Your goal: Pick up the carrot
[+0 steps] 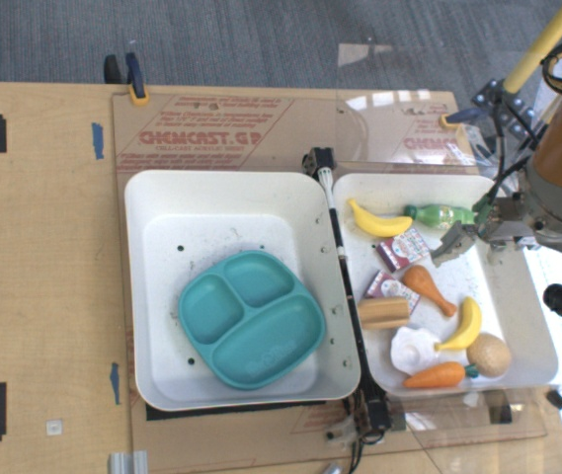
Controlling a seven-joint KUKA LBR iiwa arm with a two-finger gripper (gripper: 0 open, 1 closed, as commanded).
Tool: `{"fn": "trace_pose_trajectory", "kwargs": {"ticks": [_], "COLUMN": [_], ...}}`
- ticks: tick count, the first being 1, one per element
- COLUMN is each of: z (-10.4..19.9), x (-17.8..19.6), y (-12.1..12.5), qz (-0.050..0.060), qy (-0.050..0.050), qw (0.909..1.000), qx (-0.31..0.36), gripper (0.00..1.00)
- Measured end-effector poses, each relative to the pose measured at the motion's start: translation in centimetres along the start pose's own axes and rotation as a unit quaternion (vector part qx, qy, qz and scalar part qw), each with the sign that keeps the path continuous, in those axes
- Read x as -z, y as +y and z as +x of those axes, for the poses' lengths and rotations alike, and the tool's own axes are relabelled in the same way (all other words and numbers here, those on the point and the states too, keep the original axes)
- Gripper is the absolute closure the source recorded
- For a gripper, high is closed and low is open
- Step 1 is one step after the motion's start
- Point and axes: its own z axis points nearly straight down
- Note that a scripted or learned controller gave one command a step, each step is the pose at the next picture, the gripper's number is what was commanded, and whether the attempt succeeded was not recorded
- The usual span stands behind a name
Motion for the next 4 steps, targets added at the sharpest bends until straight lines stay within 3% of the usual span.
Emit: {"fn": "trace_pose_trajectory", "kwargs": {"ticks": [1,2,3,4], "z": [-2.6,-2.3,-1.5,-3.9], "x": [-10.6,-15.3,-16.1,-16.0], "y": [3.3,4.5,5.9,2.2], "qz": [0.005,-0.001,-0.004,-0.003], "qy": [0.001,0.000,-0.003,0.002], "qw": [0.9998,0.9946,0.9630,0.8669], "qx": [-0.019,-0.104,-0.269,-0.498], "gripper": [0.00,0.00,0.00,0.00]}}
